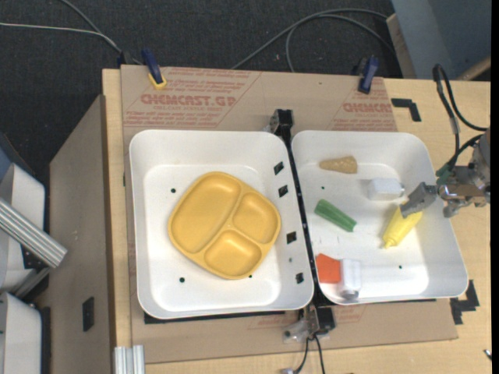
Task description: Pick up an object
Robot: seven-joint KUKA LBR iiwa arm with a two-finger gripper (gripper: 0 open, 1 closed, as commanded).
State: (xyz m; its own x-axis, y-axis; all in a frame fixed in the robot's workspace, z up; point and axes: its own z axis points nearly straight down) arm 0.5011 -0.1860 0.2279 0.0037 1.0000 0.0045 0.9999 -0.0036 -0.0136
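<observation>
The right bin (444,275) holds several small objects. A yellow object (399,227) lies near its right side, a green stick (335,215) near its middle, a white block (383,188) and a tan piece (338,164) toward the back, and an orange and white item (337,272) by the front wall. My gripper (422,197) reaches in over the bin's right wall, low and right beside the top end of the yellow object. Nothing is seen held in it.
A yellow divided plate (224,224) lies in the left bin (148,287). Black clips run along the wall between the bins (295,209). Cables trail across the dark floor behind the bench, and blue clamps (153,68) hold the cardboard at the back.
</observation>
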